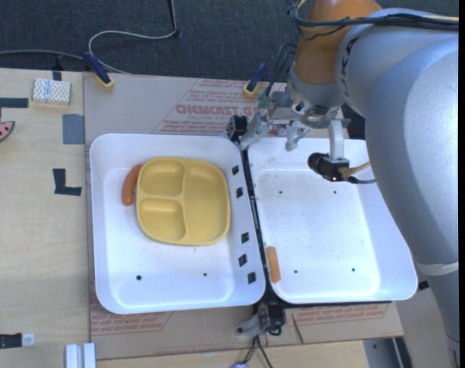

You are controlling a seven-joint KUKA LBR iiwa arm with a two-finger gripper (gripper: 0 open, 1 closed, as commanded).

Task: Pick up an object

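Small orange obj (272,264) lies in right bin (385,274) at its near-left edge, well below gripper (293,133). Yellow divided plate (182,200) w/ orange sausage (129,185) beside it sits in left bin (109,282), left of gripper. Gripper state: can't tell.

Bins: we count two white bins (113,282) side by side on the table (33,228).
Plates: we count one yellow divided plate (182,202), with three compartments, in the left bin.
Orange sticks: we count two, one orange stick (129,186) touching the plate's left edge, another orange stick (273,264) at the right bin's left wall.
Arms: we count one grey arm (401,90) with one gripper (293,133).
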